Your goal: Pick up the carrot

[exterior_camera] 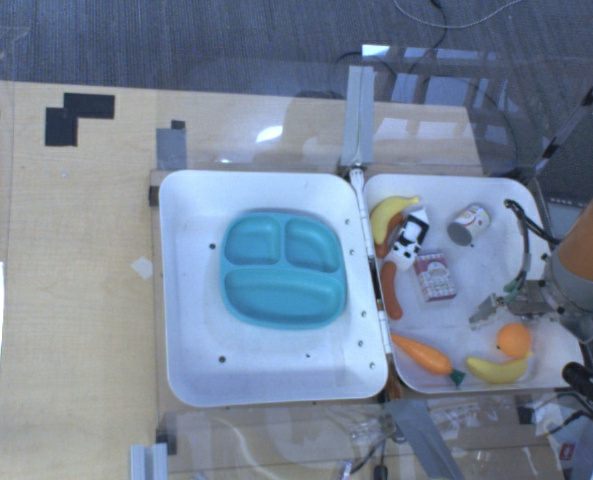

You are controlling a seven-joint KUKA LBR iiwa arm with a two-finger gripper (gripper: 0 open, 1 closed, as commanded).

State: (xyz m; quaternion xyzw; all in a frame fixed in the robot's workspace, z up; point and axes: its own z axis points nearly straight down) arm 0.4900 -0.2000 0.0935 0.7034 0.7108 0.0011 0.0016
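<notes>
Wooden bench [66,298] carrying two white bins | carrot [423,354] lying loose along right bin [496,190] front edge, beside sausage [389,288] | gripper [496,308] hovering near orange [514,340], well right of carrot, fingers spreading apart, pinching nothing, seemingly awaiting approach

Open bin floor lies above the carrot [422,354], while a sausage [390,289] crowds its left and a banana [498,369] its right.

Carrot [422,354] in right bin [476,190], blue plate [282,271] in left bin [191,298]
</notes>
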